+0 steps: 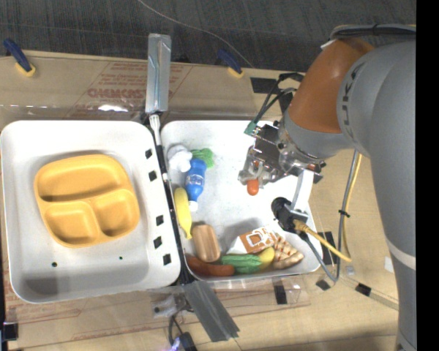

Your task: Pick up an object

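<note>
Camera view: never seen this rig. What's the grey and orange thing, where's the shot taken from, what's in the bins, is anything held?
The shot comes from one fixed camera above a bench, looking down at a slant. The grey and orange machine on the right is a robot arm; its gripper hangs over the right bin. A small orange-red piece sits at the gripper's tip, but whether it is gripped cannot be told. The left bin holds a yellow divided tray. The right bin holds toy items: a blue bottle, a banana, a green piece, and more toy food along the near edge.
</note>
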Motion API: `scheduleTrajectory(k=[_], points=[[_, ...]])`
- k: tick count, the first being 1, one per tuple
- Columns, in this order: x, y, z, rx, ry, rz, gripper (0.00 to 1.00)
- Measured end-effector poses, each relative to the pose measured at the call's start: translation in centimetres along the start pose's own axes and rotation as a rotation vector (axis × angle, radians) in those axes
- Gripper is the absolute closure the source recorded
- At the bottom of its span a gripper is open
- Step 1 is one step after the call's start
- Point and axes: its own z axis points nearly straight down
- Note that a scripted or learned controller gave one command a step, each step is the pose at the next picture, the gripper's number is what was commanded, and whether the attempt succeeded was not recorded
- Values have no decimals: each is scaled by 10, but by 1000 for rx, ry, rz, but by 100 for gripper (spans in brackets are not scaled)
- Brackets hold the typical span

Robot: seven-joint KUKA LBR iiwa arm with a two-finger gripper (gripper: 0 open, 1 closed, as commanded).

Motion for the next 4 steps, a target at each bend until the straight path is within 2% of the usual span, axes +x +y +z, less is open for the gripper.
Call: scheduleTrajectory(k=[1,2,3,4], points=[[-10,-4,155,-4,0,69,100],[26,41,50,-9,4,70,100],[56,47,29,-1,1,478,100],[57,43,-11,-3,1,713,100]])
